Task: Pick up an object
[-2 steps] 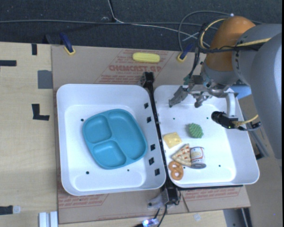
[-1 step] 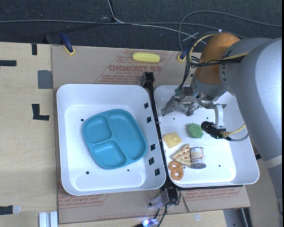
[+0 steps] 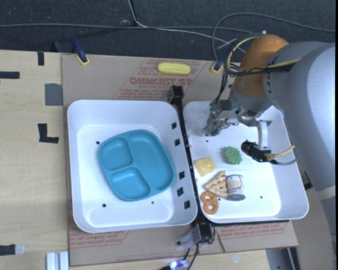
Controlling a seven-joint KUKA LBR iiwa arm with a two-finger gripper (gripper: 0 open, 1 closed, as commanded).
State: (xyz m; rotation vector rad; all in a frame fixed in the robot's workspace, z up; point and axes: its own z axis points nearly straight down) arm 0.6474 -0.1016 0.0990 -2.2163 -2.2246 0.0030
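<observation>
Gripper sat low in the far-left part of the right bin, just right of the divider between the bins. Couldn't tell whether it was open or closed, and nothing was visibly held in it.

Candidate objects were all in the right bin, nearer than the gripper and apart from it:
- green lump: mid-bin, closest to the gripper. Roughly round, no clear long axis.
- yellow block: near-left of the green lump, close to the divider. Squarish, lying flat, edges turned a bit off the bin walls.
- flat wedge: orange-tan, just nearer than the yellow block. Long axis ran diagonally, near-left to far-right. Which end was the tip was too small to call.
- small can: touching or just beside the wedge's right edge. Axis ran roughly near-far in the view. Couldn't tell if it was upright or lying down.
- brown ring piece: nearest of the lot, in the near-left corner, right at the wedge's near end.

Left bin held a blue divided plate, flat, rotated off the bin walls.

Yellow oblong lay on the cardboard beyond the bins, long axis left-right.
</observation>
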